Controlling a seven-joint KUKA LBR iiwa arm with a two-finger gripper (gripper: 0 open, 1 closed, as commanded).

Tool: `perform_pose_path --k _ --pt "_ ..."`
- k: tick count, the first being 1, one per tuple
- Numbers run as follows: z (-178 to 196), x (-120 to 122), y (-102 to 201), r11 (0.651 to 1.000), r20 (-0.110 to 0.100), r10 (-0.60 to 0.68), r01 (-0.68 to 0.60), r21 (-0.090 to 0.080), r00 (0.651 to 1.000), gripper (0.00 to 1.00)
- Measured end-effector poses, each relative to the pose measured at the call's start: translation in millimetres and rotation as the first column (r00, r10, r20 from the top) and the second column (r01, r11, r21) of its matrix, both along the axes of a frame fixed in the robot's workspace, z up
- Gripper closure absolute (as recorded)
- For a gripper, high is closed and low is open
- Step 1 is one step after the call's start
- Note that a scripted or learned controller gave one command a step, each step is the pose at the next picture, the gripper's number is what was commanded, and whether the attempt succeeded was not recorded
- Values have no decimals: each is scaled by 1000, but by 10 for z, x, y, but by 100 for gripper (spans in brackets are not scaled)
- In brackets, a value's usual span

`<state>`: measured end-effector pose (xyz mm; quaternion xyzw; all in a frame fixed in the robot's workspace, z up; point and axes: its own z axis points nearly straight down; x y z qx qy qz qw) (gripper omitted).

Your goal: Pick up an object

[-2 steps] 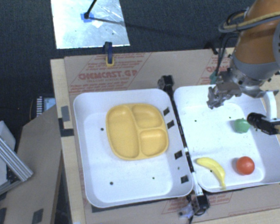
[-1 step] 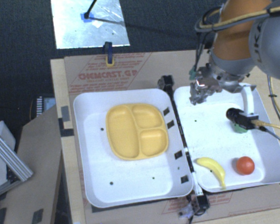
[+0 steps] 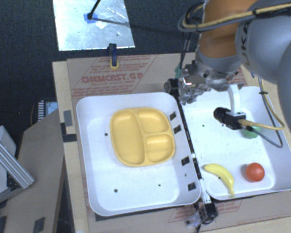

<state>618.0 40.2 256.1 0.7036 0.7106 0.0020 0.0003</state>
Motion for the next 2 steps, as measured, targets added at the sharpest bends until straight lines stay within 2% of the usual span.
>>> perform_pose_path --k 1,2 --pt "-85 122 416 1000 -1 -1 1 -1 1000 100" --pt "-80 120 388 1000 -1 -4 4 -2 1000 0"
